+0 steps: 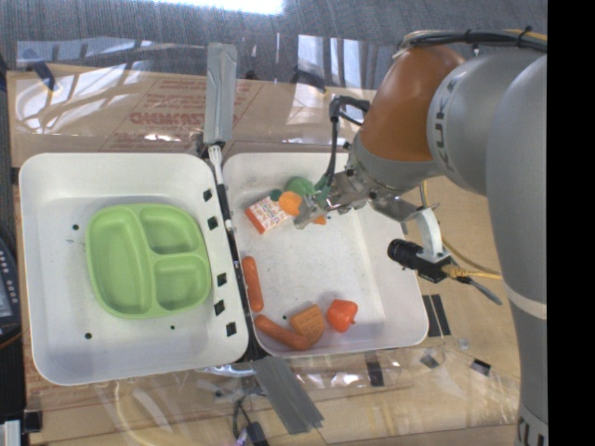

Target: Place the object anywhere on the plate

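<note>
Your pincer sits over the right bin's top, touching the orange piece at its 10 o'clock; you cannot tell its grip; the green plate lies at 9 o'clock

Green plate, white bins, seemingly orange-and-white carton.

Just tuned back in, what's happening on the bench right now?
The arm has reached into the right bin from the right, and its pincer is down at the far end among an orange and green toy and a small carton. Nothing can be confirmed as gripped. The green divided plate sits in the left bin with nothing on it. More toy food lies at the right bin's near end.
</note>
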`<state>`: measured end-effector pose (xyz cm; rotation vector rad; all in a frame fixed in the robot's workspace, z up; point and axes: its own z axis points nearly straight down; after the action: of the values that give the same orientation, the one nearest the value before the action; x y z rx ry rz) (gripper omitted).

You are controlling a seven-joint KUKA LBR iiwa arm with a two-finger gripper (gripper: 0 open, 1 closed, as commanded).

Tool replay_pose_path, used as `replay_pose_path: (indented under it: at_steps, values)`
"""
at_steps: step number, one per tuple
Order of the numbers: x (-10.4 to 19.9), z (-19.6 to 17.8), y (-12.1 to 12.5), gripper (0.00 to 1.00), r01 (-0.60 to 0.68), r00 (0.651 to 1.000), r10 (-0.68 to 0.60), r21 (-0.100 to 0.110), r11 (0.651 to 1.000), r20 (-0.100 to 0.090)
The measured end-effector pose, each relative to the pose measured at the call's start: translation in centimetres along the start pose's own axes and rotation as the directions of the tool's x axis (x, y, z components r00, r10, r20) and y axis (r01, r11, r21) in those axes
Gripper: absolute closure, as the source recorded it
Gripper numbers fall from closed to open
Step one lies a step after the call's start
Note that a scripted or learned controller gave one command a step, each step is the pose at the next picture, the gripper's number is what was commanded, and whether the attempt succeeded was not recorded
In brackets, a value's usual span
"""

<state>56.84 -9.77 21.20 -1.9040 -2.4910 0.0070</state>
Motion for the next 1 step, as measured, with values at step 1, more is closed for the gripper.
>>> replay_pose_path:
  at_steps: [1]
  values:
    - [2.84,-7.92,0.40,1.00,-0.177,0.984,0.177,-0.003,0.984,0.002]
